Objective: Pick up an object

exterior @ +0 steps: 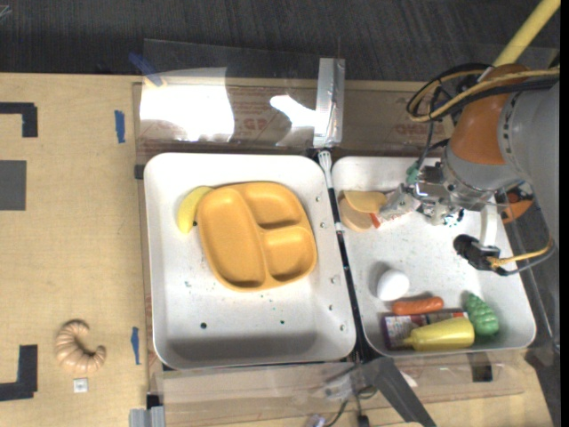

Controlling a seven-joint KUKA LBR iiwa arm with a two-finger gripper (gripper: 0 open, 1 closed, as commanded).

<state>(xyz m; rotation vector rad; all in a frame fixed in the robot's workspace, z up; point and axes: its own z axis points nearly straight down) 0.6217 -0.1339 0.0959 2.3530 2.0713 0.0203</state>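
Note:
The right bin (511, 278) holds a tan wedge with a red edge (359, 208) at its upper left. Lower down are a white egg (392, 285), an orange carrot-like piece (416, 306), a purple box (400, 326), a yellow piece (442, 334) and a green piece (481, 316). My gripper (396, 204) hangs low over the right bin's upper part, its tip right beside the wedge's right end. I cannot tell whether it touches the wedge.
In the left bin (169, 310) an orange divided plate (256, 233) lies over a yellow banana (188, 207). A croissant (79, 346) rests on the bench at far left. Cables (484, 256) trail from the wrist across the right bin's right side.

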